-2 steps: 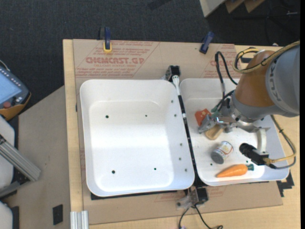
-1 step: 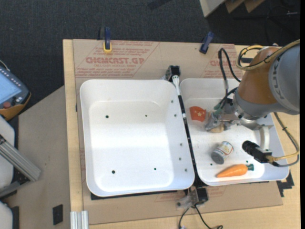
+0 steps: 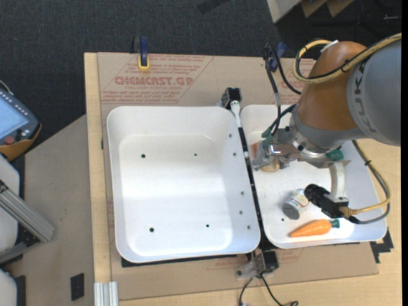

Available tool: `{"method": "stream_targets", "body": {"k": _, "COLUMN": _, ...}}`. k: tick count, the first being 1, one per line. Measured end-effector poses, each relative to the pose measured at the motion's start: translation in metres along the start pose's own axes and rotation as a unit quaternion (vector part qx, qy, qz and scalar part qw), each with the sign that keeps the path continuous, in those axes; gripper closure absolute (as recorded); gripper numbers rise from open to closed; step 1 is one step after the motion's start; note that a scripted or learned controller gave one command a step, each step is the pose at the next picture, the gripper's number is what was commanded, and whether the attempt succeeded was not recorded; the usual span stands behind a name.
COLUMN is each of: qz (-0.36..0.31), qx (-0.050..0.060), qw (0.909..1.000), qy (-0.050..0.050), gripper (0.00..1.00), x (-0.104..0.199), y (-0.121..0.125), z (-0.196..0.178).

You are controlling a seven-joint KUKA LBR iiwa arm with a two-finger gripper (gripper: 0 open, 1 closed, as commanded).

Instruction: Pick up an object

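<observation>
Observation: the hand (image 3: 270, 155) sits low in the right bin (image 3: 278, 227), hard against the wall it shares with the left bin (image 3: 178, 190). The wrist covers it from above, so I cannot tell whether it is wide, narrow or closed on anything.

A small tan and orange thing (image 3: 268, 165) shows just beneath the hand, at or very near that wall. I judge this the likely target.

Risks: this close to the wall, the hand may strike the rim, or pin the thing against it rather than enclose it. A partial hold would likely let the thing drop on the lift.

A small can (image 3: 294, 205) and a carrot (image 3: 310, 229) lie toward the near edge of the same bin. Both are apart from the hand and look unlikely to be disturbed.
</observation>
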State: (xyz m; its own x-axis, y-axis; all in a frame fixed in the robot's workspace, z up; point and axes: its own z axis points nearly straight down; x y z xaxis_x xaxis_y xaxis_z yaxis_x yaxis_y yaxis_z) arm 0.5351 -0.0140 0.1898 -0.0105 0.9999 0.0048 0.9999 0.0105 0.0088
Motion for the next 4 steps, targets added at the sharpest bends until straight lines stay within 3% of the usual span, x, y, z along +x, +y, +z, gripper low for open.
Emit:
{"method": "stream_targets", "body": {"k": 1, "qz": 0.002, "qx": -0.002, "qw": 1.0000, "qy": -0.001, "gripper": 1.00, "x": 0.038, "y": 0.007, "z": -0.100}}
{"method": "stream_targets", "body": {"k": 2, "qz": 0.003, "qx": 0.003, "qw": 1.0000, "qy": -0.002, "gripper": 1.00, "x": 0.082, "y": 0.036, "z": -0.088}}
{"method": "stream_targets", "body": {"k": 4, "qz": 0.003, "qx": 0.001, "qw": 1.0000, "qy": -0.001, "gripper": 1.00, "x": 0.183, "y": 0.129, "z": -0.142}}
